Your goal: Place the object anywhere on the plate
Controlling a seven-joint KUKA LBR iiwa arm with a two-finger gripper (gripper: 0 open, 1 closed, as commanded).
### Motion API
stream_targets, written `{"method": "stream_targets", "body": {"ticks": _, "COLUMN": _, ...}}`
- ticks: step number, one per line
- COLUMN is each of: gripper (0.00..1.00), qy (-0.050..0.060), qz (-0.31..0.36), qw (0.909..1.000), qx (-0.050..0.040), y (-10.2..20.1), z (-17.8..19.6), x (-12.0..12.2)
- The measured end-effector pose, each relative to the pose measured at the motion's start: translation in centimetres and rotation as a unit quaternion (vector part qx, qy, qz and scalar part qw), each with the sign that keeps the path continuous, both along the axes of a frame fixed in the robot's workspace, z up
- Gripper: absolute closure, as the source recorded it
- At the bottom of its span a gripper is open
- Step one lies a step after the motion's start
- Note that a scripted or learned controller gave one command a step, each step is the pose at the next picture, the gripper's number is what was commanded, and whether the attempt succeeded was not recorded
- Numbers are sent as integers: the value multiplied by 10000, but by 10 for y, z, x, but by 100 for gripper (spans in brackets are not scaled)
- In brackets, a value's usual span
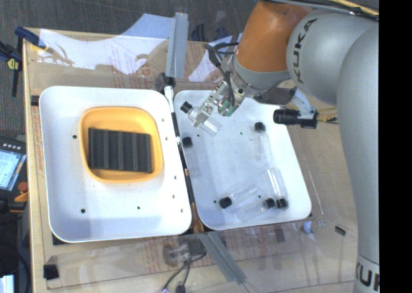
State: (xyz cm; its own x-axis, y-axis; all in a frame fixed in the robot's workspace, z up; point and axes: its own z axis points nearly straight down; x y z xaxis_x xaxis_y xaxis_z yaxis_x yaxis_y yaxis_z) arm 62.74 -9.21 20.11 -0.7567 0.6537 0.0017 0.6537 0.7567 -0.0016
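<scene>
Vials point(261, 189), clear, faint against bin point(293, 156)

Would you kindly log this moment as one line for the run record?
gripper: over right bin's upper left | clear tubes: lying in right bin | plate: yellow, left bin, holds dark rack | placement: not yet done

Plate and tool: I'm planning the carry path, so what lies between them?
In the camera view, the adjoining bin rims lie between the plate and the tool, plus bare white bin floor.
</scene>
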Motion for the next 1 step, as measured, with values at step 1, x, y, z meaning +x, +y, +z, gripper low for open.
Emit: {"method": "stream_targets", "body": {"ticks": 1, "gripper": 0, "qy": -1, "qz": 1, "qw": 10000, "qx": -1, "y": 0, "z": 0, "x": 0}}
